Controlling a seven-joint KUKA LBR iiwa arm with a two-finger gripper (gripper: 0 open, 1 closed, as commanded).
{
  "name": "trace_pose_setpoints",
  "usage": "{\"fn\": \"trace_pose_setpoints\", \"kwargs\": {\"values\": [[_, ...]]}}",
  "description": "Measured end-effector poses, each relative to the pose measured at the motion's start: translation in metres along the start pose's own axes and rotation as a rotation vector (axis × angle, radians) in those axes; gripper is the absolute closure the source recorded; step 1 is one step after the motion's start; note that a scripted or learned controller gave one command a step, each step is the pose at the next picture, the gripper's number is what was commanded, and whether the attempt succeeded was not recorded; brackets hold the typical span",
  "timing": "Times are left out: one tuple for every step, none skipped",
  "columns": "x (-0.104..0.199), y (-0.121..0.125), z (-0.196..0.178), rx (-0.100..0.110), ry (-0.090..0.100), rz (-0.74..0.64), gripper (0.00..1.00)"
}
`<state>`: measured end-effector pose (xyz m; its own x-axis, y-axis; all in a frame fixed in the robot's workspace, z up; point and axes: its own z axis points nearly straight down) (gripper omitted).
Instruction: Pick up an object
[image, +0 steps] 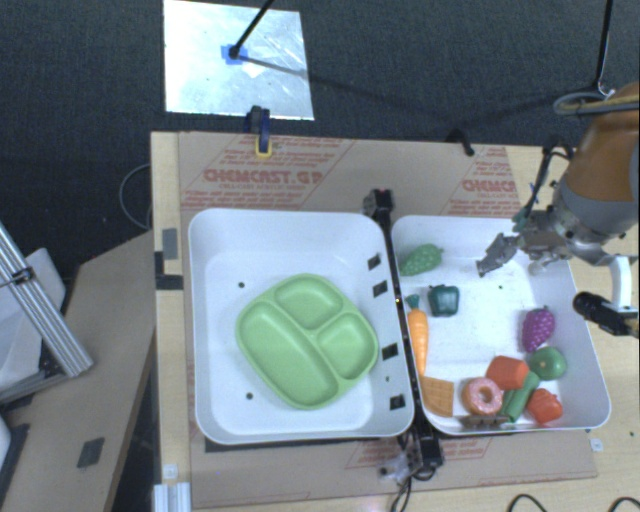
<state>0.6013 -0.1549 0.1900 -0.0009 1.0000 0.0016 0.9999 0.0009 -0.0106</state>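
Lying side by side on the bench, two shallow white bins held everything of note. The left bin (215, 250) carried a pale green divided plate (306, 342) with three compartments, set slightly toward the bin's right half. The right bin (470, 240) held the toys: a green leafy piece (421, 259) near its upper left, a dark teal pepper (443, 299) just below that, an orange carrot (418, 341) along the left wall, and a tan cracker (436, 394) beneath the carrot. Crowded into the lower right were a pink-frosted doughnut (483, 396), an orange-red block (507, 371), a green cucumber (519, 399), a red tomato (545, 406), a green apple (547, 362) and a purple bunch of grapes (538, 326) just above the apple. Several of these touched one another, so the cluster stood packed.

Hovering over the upper right part of that bin, the gripper (497, 256) hung with its fingers slightly apart and nothing between them, well clear of the toys below.

Behind the bins lay brown cardboard (300, 170), a blue-and-yellow clamp (261, 131) at its far edge, and a silvery sheet (238, 60) beyond. Black clips (380, 203) joined the two bins along the middle.
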Motion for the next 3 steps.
{"fn": "trace_pose_setpoints", "kwargs": {"values": [[0.000, 0.003, -0.007, -0.012, -0.002, -0.002, 0.00], [-0.007, 0.002, 0.053, -0.008, -0.001, 0.000, 0.00], [-0.007, 0.002, 0.105, -0.009, -0.001, -0.001, 0.00]]}}
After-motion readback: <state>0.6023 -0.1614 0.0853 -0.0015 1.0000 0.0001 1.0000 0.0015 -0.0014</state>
